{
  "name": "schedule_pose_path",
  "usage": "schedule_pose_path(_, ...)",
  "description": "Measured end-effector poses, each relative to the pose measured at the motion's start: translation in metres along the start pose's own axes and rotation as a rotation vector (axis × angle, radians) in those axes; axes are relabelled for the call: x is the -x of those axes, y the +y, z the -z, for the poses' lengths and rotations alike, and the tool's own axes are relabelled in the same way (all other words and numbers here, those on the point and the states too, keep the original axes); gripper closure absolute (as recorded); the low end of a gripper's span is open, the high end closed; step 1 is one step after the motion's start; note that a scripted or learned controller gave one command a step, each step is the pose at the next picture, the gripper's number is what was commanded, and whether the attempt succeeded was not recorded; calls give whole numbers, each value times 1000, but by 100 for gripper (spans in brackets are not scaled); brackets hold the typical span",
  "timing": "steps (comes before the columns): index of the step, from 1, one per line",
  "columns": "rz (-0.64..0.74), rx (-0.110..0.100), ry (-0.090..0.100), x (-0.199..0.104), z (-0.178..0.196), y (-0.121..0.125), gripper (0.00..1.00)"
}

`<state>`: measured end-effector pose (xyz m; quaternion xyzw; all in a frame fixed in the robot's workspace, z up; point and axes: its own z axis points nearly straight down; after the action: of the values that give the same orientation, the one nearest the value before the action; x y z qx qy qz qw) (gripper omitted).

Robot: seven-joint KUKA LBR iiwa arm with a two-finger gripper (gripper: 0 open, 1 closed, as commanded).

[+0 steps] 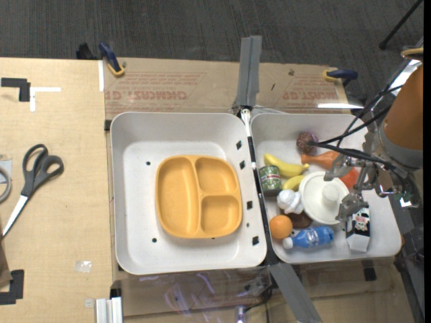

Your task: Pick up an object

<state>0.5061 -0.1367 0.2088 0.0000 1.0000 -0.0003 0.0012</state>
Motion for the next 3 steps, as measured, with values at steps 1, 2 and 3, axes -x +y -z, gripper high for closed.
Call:
schedule_pose_path(1, 69, 1, -2, 90, -116, 43, 0)
schedule_pose_path(2, 74, -2, -7, 91, -112, -10, 0)
schedule_pose_path(3, -34, -2, -6, 70, -114, -85, 0)
